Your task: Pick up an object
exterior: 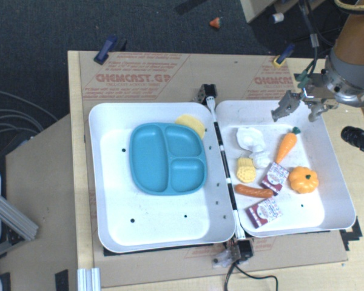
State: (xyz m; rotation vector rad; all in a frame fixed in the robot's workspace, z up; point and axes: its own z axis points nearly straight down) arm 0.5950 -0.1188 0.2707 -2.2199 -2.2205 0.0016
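Orange toy carrot (286,146) lies in the right-hand white bin (333,190), in the right half of the frame, nearest of all the objects to the pincer (298,107). The pincer hangs over the upper part of that bin, toward the upper right of the frame, with its two metal fingers spread apart and nothing between them. The carrot sits just below the pincer in the picture and a little to its left, near but apart from it. Its long axis runs on a slant, green stem end toward the upper right, pointed tip toward the lower left.

Other objects share the bin: a crumpled white lump (250,138) to the carrot's left, a small yellow corn cob (246,170) below that, a sausage (253,191), two red-and-white packets (275,176), and a small orange pumpkin (303,179) at lower right.

Left of the divider, the other bin (109,205) holds a blue sectioned plate (167,158) with a yellow piece (192,123) at its upper right corner.

Judging from this layout, a short drop toward the lower part of the frame would bring the spread fingers over the carrot, best closing across its slanted length.
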